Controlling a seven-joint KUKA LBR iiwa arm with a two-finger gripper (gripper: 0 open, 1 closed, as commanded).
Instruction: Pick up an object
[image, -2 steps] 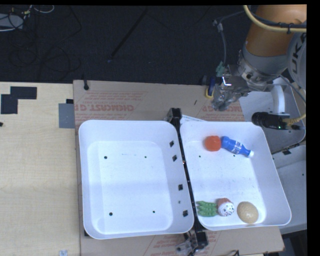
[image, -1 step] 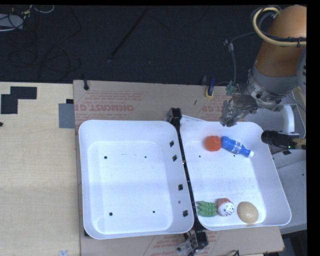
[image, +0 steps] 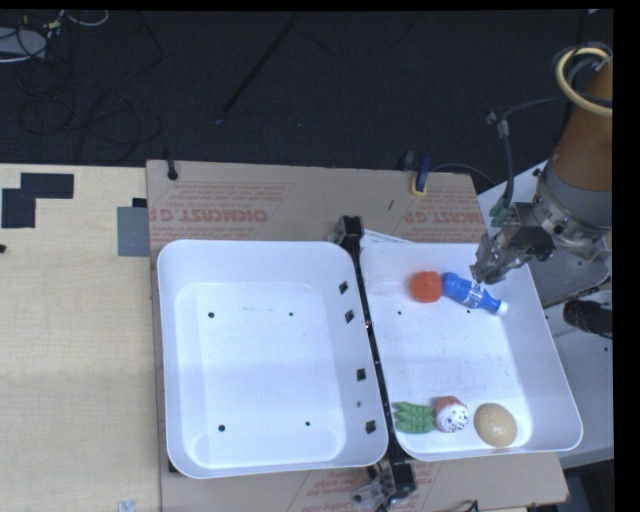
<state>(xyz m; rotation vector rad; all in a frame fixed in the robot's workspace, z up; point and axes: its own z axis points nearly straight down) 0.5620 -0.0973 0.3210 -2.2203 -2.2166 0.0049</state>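
The right bin (image: 520, 345) holds an orange ball (image: 425, 286) and a blue bottle (image: 468, 293) lying side by side near its far edge. Along its near edge lie a green toy (image: 413, 416), a small white-and-red ball (image: 451, 415) and a tan egg-shaped object (image: 495, 424). My gripper (image: 489, 272) hangs at the bin's far right, just above the right end of the blue bottle. Nothing shows between its fingers.
The left bin (image: 258, 355) sits beside the right one, with a black divider strip (image: 362, 335) between them. Both rest on a cardboard sheet (image: 280, 200). A yellow-and-blue clamp (image: 420, 178) stands at the cardboard's far edge. The grey and orange arm (image: 585, 150) fills the upper right.
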